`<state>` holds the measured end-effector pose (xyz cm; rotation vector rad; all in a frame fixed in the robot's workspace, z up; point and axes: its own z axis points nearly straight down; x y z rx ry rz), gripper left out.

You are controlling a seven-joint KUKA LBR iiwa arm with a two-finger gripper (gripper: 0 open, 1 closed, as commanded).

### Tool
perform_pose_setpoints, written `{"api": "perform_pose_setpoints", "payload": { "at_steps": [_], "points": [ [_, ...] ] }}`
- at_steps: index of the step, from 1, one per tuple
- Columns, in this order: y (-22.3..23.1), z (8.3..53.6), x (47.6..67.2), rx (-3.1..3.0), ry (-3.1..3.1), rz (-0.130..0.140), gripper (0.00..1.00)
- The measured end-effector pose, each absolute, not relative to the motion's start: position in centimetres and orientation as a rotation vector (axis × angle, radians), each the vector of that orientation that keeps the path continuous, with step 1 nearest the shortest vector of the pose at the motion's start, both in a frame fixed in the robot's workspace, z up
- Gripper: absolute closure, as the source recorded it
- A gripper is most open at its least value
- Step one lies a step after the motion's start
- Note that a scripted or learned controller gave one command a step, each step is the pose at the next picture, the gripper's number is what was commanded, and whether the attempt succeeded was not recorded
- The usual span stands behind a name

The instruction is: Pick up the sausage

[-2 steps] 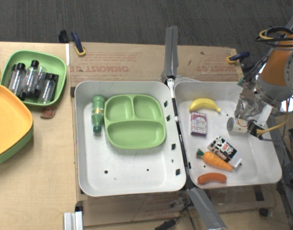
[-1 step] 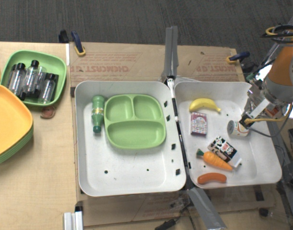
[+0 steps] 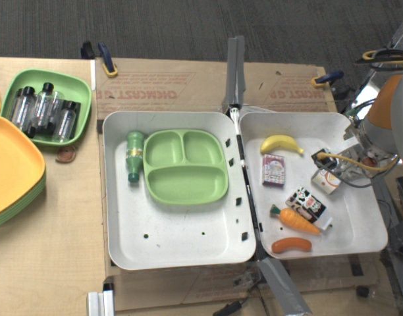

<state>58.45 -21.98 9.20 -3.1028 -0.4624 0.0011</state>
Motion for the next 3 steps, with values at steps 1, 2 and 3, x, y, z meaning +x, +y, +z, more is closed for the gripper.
{"api": "perform_pose_setpoints", "payload": {
  "at_steps": [1, 2, 3],
  "points": [
    [-22.0, 9.1, 55.1, -3.056, -0.701, 0.005, 1.00],
    [-21.7, 14.6, 54.0, -3.125, -0.318, 0.005, 1.00],
    [-22.1, 10.1, 57.1, -3.120, -0.355, 0.005, 1.00]
  ]
}}
